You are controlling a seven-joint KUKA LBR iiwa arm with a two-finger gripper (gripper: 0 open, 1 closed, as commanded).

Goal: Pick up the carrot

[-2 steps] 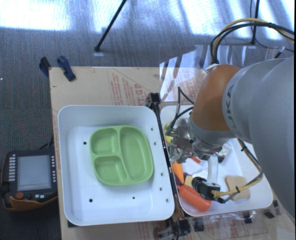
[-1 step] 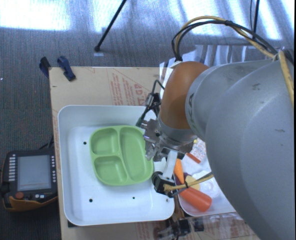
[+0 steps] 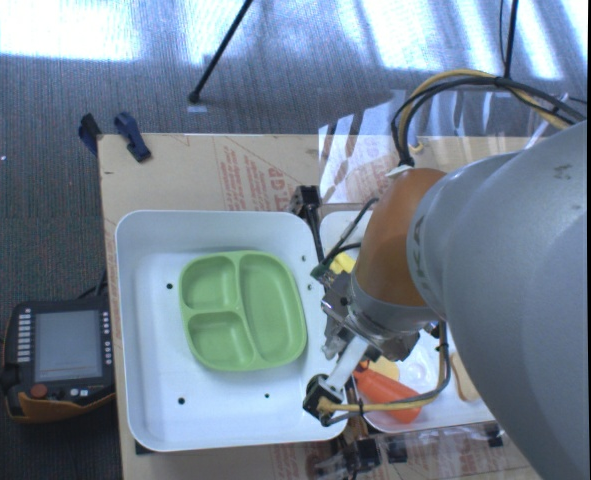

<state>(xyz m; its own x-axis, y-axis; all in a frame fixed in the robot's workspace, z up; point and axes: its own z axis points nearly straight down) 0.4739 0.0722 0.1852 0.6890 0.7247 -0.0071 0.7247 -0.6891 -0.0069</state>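
The carrot (image 3: pixel 383 387) is an orange wedge lying at the near left corner of the right bin (image 3: pixel 415 425), partly hidden by the arm. My gripper (image 3: pixel 343 350) hangs low over the divide between the two bins, just up and left of the carrot. The grey wrist with its orange band (image 3: pixel 395 253) covers most of the right bin.
The left bin (image 3: pixel 155 408) holds a green divided plate (image 3: pixel 243 309) near its middle. A yellow object (image 3: pixel 343 263) peeks out at the right bin's left wall, behind the wrist. A wooden stick-like piece (image 3: pixel 463 376) lies to the carrot's right. A teach pendant (image 3: pixel 63 353) sits on the floor at left.
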